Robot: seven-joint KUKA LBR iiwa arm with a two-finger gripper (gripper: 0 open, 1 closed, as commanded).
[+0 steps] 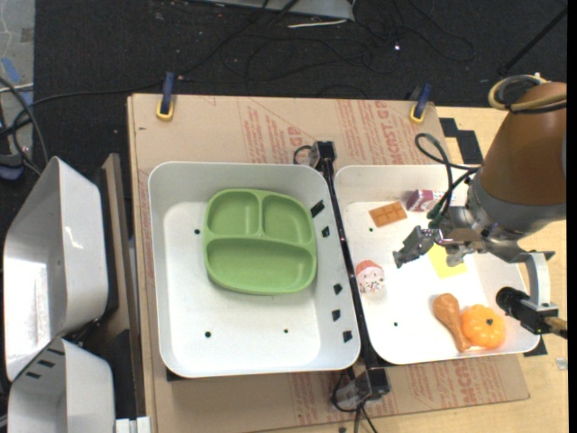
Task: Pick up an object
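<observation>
My gripper (431, 249) hangs over the middle of the right bin (379, 341), reaching in from the right below the orange-banded wrist. A flat yellow piece (448, 264) lies directly under it, partly covered. An orange waffle square (389, 214) and a small purple item (418, 199) lie further back. To the gripper's left sits a small white and pink object (369, 278). Near the front, a brown drumstick (448, 316) lies beside an orange pumpkin (484, 327).
The left bin (171, 332) holds a green divided plate (261, 242). A black ridge (341, 242) separates the two bins. Two white tubs (50, 251) stand off the bench at the left. Yellow clamps (165, 106) hold the board's far edge.
</observation>
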